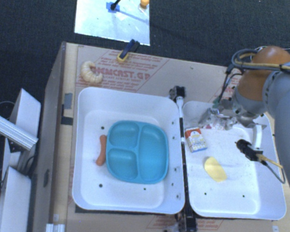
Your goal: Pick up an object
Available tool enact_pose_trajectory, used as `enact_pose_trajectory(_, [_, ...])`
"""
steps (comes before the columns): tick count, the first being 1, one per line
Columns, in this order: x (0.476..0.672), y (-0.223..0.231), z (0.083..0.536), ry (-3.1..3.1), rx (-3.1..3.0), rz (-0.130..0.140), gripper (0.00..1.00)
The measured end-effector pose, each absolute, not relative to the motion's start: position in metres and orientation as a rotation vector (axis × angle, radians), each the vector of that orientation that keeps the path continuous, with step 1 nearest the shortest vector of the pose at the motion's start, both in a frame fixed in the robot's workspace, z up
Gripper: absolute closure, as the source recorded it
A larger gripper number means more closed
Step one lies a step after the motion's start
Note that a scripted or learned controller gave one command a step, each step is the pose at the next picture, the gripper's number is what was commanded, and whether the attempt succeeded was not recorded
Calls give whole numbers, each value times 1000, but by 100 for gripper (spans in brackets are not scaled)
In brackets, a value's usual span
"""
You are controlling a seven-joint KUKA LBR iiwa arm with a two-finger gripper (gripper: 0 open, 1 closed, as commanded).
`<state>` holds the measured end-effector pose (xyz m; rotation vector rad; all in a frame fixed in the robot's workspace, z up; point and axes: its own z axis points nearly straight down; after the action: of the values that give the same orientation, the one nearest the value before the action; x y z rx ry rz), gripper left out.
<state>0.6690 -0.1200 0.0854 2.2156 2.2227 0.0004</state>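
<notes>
The gripper (218,117) is hanging over the right bin's (268,202) back edge; its grip state cannot be determined. A small carton (196,139) is lying near the left wall, a yellow piece (215,169) mid-floor.

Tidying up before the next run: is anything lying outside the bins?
Yes. A pale ridged croissant-like toy and a yellow-and-black tool lie on the cardboard behind the left bin, outside both bins. Inside, nothing looks spilled.
</notes>
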Motion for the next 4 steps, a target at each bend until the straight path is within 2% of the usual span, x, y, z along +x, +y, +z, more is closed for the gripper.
enact_pose_trajectory(1, [659,-82,85,2226,2215,3,0])
enact_pose_trajectory(2, [659,-86,95,2224,2216,-6,100])
enact_pose_trajectory(3, [658,-86,95,2224,2216,-5,0])
enact_pose_trajectory(4, [669,-83,85,2225,2216,2,0])
